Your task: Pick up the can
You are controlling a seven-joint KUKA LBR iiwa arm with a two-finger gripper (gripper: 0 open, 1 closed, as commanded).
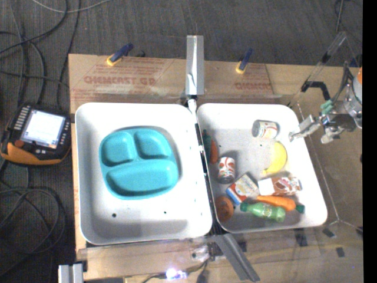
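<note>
The silver can [264, 128] lies on its side in the far part of the right bin [235, 114], just beyond the banana [277, 157]. A second, red-and-white can [226, 168] stands nearer the divider, well left of the banana. Below the banana sit a small carton [243, 188], a red-and-white packet [287, 185], a carrot [275, 202], a green bottle [263, 210] and a brown round thing [224, 205], perhaps a fruit. The claw [327, 124] hangs outside the bin's right rim, right of the banana and apart from the silver can; whether it is released or clenched I cannot tell. The left bin [88, 217] holds a teal divided tray [140, 162].
</note>
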